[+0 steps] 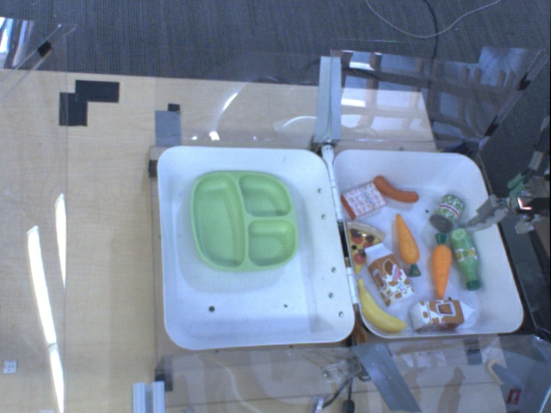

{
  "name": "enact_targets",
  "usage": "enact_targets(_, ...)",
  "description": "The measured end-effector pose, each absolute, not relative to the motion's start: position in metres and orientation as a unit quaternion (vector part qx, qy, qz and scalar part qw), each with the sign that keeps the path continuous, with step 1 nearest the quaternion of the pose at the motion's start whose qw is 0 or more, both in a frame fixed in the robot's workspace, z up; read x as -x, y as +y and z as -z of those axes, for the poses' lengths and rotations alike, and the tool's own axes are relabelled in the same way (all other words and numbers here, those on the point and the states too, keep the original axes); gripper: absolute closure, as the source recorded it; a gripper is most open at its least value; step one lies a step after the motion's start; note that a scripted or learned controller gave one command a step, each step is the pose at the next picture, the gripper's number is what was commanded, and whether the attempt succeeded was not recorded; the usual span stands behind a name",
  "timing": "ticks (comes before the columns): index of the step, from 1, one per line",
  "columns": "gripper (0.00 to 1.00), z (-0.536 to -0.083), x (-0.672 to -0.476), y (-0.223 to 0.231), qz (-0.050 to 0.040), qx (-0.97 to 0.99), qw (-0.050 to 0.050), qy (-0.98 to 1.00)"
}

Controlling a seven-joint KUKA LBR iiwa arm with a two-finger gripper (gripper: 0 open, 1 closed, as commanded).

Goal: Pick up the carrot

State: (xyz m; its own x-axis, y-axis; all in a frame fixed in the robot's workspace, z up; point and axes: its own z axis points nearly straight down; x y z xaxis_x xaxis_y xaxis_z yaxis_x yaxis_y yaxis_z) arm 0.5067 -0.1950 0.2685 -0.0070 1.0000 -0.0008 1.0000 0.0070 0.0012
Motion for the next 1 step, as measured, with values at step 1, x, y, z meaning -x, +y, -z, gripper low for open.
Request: enact_targets(1, 0.0, -0.1261, -0.5263, -0.0921, -0.005, -0.672, 0.006, 0.741)
